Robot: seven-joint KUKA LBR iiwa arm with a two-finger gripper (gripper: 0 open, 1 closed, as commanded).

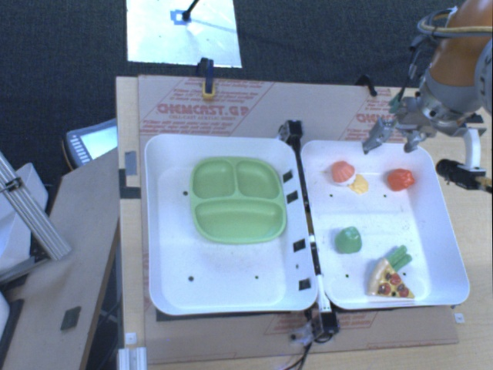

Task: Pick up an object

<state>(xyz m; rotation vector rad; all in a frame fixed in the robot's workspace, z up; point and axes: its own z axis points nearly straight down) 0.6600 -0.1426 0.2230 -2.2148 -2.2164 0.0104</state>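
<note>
Overhead, the grey arm with its orange band reaches in from the right, and its end effector (pixel 396 135) hangs above the far rim of the right shallow white bin (pixel 445 206). Its 2 fingers look spread apart, with nothing between them, though the metal parts are small and somewhat blurred.

Below it in that right bin lie 5 small toy foods. An orange-red rounded toy (pixel 342 172) sits near the far left part of the bin, touching a small yellow lumpy piece (pixel 359 183) just to its right. A red-orange tomato-like toy (pixel 400 179) lies further right, apart from those 2 and nearest the end effector, a little nearer the camera than the fingers. A green rounded toy (pixel 348 240) sits around the middle of the bin. A toy pizza slice with red dots (pixel 390 281) lies in the near part, with a green leafy toy (pixel 400 257) touching its far edge.

The left shallow white bin (pixel 166 284) holds a light green plastic divided plate (pixel 237 200) with 3 compartments, lying flat near its middle. Black clips join the 2 bins along their shared edge. Both bins rest on a brown printed cardboard sheet (pixel 246 102) on the table (pixel 477 237)
</note>
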